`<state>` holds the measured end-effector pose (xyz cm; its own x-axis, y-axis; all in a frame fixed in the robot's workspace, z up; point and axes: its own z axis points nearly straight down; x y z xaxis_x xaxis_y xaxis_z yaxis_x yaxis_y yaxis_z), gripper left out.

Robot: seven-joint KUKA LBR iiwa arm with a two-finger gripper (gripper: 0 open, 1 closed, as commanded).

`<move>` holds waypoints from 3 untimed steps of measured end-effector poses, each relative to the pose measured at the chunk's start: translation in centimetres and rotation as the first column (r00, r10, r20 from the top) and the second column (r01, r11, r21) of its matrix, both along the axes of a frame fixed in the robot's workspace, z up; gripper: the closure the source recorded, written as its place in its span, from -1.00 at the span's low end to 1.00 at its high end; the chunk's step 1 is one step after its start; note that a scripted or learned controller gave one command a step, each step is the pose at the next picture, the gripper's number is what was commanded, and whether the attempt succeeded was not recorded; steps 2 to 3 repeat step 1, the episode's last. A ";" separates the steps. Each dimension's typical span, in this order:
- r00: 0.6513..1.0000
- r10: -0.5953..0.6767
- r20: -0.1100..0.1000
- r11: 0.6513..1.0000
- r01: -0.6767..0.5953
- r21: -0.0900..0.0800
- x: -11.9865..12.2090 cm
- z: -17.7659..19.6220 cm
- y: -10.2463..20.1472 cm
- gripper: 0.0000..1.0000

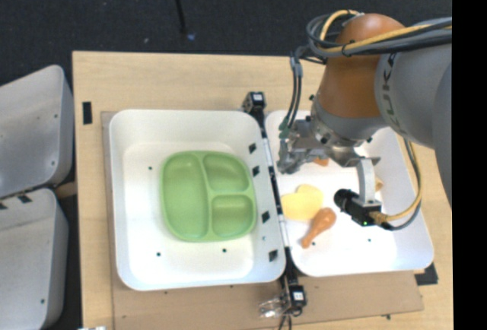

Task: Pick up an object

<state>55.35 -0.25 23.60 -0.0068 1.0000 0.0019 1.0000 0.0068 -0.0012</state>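
Gripper (300,157) hangs low over the upper left part of the right bin (396,245), beneath the grey arm (415,93) with its orange band (354,81); whether it is clenched or released I cannot tell, because the wrist hides most of it.

Just below the gripper, and a little to its right, lies a flat yellow piece (300,203), apart from the tool. Touching that piece's lower right edge is an orange drumstick-shaped toy (319,226), lying at a slant with its thin end toward the bin's near left corner. A small orange bit (321,162) shows close under the wrist, partly covered. A black unit on a cable (358,208) hangs from the arm just right of the drumstick, above the bin floor.

Counted: one yellow piece, one drumstick toy, one small orange bit, all in the right bin. Across the divider, the left bin (137,252) holds one green tray (207,195) with three compartments, lying flat near its middle, well apart from the gripper. Two white bins sit side by side on one wooden bench (167,70).
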 end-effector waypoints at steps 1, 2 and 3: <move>1.000 0.000 0.000 1.000 0.000 -0.001 -0.8 -0.7 5.6 1.00; 1.000 0.000 0.000 1.000 0.000 -0.001 -0.8 -0.7 5.6 1.00; 1.000 0.000 0.000 1.000 0.000 -0.001 -0.8 -0.7 5.6 1.00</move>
